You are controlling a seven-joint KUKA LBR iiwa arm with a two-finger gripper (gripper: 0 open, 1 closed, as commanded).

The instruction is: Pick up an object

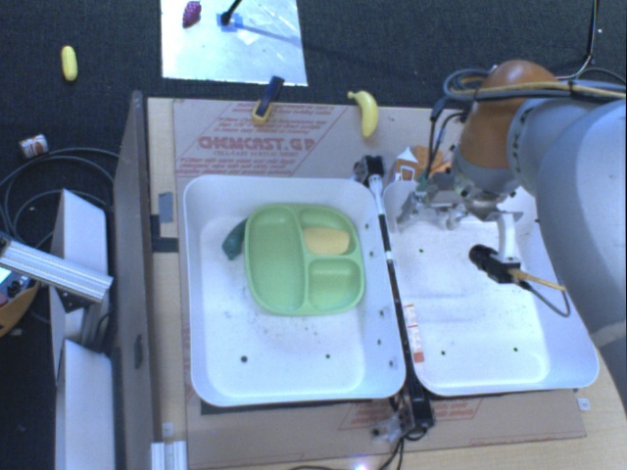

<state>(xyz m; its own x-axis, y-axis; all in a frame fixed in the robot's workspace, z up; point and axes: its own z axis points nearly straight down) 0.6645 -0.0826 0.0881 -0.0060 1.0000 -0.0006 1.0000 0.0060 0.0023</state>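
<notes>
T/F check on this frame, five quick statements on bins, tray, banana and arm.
1. A green divided tray lies in the left bin. True.
2. A yellow item sits in one tray compartment. True.
3. The banana lies inside the right bin. False: it lies on the cardboard behind the bins.
4. The arm reaches over the left bin. False: it is over the right bin's far end.
5. The tray is red. False: it is green.

A robotics lab: arm (549,155), white bins (294,360) on cardboard, loose cables (39,179).
</notes>
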